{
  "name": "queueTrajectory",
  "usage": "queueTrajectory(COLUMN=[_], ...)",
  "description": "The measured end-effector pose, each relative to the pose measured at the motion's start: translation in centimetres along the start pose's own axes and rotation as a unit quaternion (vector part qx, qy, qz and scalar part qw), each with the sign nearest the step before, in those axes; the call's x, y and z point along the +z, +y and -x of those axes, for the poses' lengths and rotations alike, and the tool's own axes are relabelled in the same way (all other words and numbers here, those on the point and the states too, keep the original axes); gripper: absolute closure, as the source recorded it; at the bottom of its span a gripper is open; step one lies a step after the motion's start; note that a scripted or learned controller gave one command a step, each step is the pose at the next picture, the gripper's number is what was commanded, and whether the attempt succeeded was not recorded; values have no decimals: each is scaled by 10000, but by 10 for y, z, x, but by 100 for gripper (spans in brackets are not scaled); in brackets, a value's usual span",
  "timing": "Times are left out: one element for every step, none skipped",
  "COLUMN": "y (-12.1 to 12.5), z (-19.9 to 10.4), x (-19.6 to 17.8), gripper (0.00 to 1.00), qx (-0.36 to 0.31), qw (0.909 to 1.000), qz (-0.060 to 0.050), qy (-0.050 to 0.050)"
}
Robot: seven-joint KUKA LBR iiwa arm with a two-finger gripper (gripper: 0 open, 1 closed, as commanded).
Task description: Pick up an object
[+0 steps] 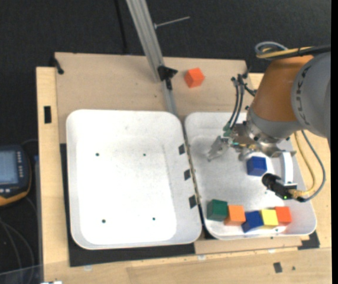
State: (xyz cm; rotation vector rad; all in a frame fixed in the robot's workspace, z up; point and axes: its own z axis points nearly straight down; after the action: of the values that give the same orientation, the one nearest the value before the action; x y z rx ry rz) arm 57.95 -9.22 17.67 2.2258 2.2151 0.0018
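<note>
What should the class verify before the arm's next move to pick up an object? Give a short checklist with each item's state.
1. Blocks present in the right bin: ok, a row of green, orange, blue, yellow and orange-red.
2. A block beside the gripper: ok, a blue block lies below the wrist.
3. Block between the gripper's fingers: cannot tell.
4. All blocks inside bins: not ok, an orange block sits on the bench.
5. Cables clear of blocks: cannot tell.

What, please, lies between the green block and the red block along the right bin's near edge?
In the camera view, between the green block and red block sit an orange block, a blue block and a yellow block.
</note>
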Motion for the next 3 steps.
queueTrajectory(y=[46,23,9], z=[-11,70,110], x=[-22,11,52], gripper=[0,0,0], qx=[-45,15,-42], qw=[10000,10000,9999], qz=[22,-23,105], qy=[-4,-20,-61])
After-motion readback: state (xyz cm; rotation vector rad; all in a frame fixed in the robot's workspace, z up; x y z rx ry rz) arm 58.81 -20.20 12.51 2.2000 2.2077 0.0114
